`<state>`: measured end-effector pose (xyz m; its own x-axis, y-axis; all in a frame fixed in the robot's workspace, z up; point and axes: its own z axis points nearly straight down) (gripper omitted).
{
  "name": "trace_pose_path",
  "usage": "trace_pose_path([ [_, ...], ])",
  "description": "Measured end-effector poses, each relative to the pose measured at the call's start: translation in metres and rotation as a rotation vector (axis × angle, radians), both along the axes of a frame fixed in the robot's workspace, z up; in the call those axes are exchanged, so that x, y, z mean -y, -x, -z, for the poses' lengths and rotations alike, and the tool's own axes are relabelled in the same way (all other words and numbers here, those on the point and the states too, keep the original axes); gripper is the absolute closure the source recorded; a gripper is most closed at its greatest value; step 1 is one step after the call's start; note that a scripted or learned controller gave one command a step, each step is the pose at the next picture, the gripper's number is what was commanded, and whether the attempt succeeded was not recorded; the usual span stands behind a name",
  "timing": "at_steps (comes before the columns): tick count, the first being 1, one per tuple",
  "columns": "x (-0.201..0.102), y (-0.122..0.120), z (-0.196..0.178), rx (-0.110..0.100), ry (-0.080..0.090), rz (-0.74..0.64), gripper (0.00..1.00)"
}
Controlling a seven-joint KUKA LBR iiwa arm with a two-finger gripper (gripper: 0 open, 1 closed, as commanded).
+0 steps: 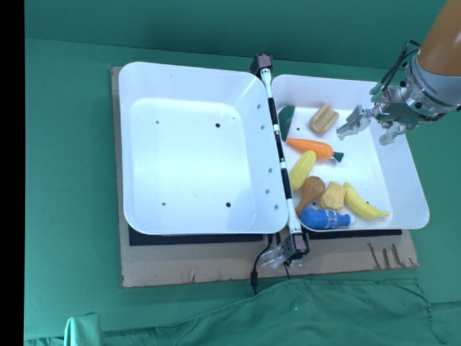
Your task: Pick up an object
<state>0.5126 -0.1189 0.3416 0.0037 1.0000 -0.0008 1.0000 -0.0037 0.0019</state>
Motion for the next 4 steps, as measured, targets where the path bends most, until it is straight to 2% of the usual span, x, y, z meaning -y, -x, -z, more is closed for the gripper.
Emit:
trace_pose_path([
  [1,-0.028,0.024,0.066,-0.008,-0.002,0.000,0.00],
  [2,0.036,0.046,0.109,-0.005,0.002,0.008,0.00],
  [3,0.047,0.045,0.085,0.004,0.003,0.001,0.00],
  [4,0.048,0.044,0.073,0.009,0.005,0.004,1.00],
])
